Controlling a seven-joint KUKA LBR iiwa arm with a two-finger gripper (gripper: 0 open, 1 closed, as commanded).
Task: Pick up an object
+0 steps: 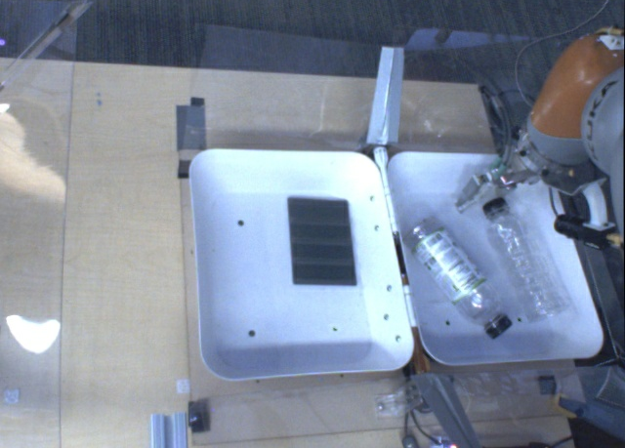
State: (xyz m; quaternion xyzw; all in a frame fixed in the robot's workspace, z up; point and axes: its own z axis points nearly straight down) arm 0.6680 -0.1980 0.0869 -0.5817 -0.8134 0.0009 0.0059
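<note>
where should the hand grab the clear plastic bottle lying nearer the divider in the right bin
Grip the clear plastic bottle with the black cap across its ribbed middle, coming straight down from above. It lies flat and diagonal in the right white bin, cap toward the near edge, so the fingers should close across its width, square to its long axis. The second clear bottle lies apart, leaving room.

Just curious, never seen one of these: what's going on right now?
Gripper low over right bin, nothing seen held. Two clear bottles lying there, black-capped. Dark block in left bin.
</note>
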